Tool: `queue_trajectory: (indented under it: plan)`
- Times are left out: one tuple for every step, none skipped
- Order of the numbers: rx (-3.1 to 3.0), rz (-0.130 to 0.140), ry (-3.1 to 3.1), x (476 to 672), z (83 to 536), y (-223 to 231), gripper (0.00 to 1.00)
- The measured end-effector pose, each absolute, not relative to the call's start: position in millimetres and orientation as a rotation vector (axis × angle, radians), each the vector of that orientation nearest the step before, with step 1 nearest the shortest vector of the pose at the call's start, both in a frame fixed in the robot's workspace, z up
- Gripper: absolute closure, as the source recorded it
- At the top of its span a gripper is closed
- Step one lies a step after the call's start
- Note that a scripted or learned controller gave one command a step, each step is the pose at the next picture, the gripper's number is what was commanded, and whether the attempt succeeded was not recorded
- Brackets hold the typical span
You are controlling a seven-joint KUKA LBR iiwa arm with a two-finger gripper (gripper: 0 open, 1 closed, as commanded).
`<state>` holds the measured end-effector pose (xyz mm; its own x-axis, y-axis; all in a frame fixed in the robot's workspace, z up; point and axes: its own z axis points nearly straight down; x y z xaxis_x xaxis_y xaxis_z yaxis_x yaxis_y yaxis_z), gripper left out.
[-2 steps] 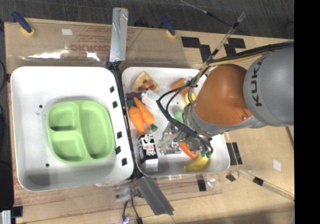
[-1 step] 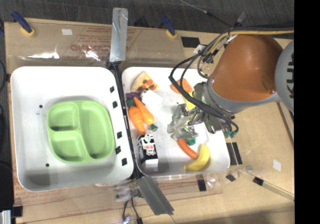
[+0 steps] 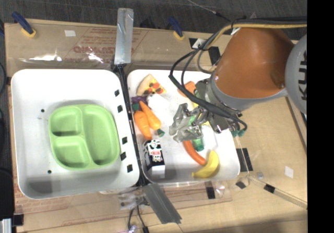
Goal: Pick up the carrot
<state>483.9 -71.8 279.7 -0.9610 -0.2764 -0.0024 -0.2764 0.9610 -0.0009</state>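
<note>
The carrot point(image 3: 146, 119) lies in the right bin point(image 3: 227, 146) near its left wall, orange with a green stub at its lower end; it looks like two orange pieces side by side. My gripper point(image 3: 179, 123) hangs over the middle of this bin, a little to the right of the carrot and apart from it. It is open, and I see nothing between the metal fingers point(image 3: 182, 112). The grey and orange arm covers the bin's right side.
Around the carrot are a pizza slice point(image 3: 151, 86), a purple piece point(image 3: 136, 103) and a black and white item point(image 3: 154, 155). An orange curved vegetable point(image 3: 194, 154) and a banana point(image 3: 208, 166) lie below the gripper. The left bin point(image 3: 26, 96) holds a green divided plate point(image 3: 83, 135).
</note>
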Motion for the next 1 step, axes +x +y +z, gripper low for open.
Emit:
queue_trajectory:
  plan:
    - [-0.942, 0.0, 2.997, 487.7, 263.3, -81.8, 1.0]
